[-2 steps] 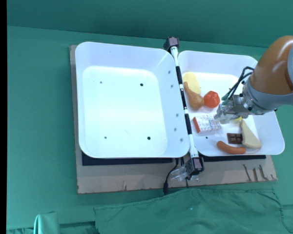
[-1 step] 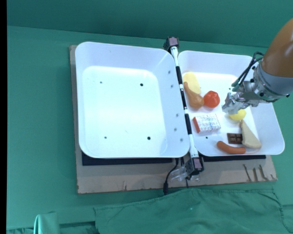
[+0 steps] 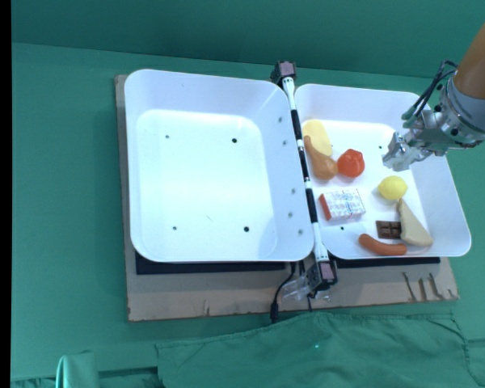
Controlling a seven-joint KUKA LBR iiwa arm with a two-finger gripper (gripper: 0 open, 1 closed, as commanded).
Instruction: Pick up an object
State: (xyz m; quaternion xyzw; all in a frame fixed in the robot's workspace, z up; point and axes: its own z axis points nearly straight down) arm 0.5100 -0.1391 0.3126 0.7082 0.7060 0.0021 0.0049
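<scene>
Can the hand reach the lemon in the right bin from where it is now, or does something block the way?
Probably yes. The hand hovers over the right bin, just above the lemon, and nothing lies between them. The tomato and the cheese wedge sit apart from the lemon.

A robotics lab test cell: a worktop (image 3: 65, 217) draped in green cloth, a green backdrop (image 3: 226, 10) behind it, two white bins (image 3: 145, 103) on a cardboard sheet (image 3: 186, 301), and toy food pieces (image 3: 342, 204) for trials.
</scene>
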